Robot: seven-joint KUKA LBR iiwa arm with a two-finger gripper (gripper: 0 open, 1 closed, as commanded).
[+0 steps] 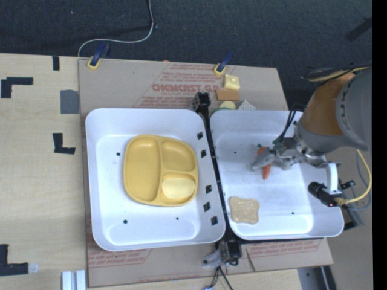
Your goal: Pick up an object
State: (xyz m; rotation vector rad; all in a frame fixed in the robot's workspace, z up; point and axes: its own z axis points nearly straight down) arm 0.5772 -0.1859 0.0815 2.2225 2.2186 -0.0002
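While the arm point(338, 116) reaches in over the right bin point(302, 222), the gripper point(270, 157) sits low near that bin's middle, a little toward its far wall. Fingers point(263, 151) appear pressed around a small orange carrot-like piece point(265, 171); its lower tip pokes out below them, toward the near wall. Whether it is lifted or resting on the bin floor: cannot tell.

Also in right bin: flat tan slice, bread-like point(244, 209), at near left corner, well apart from the gripper. Left bin point(106, 222) carries a yellow divided plate point(151, 165), roughly centred, with a pale rounded lump point(178, 187) in its near right compartment. On the cardboard behind the bins: a tan block point(229, 89), a small pale-green thing point(227, 106) just beside the far rim.

Handling judgement: orange piece looks light, stiff, smooth plastic, tapered. Likely to slip or pivot if pinched near the thin tip. Better hold is across the thicker upper part, jaws square to its length.
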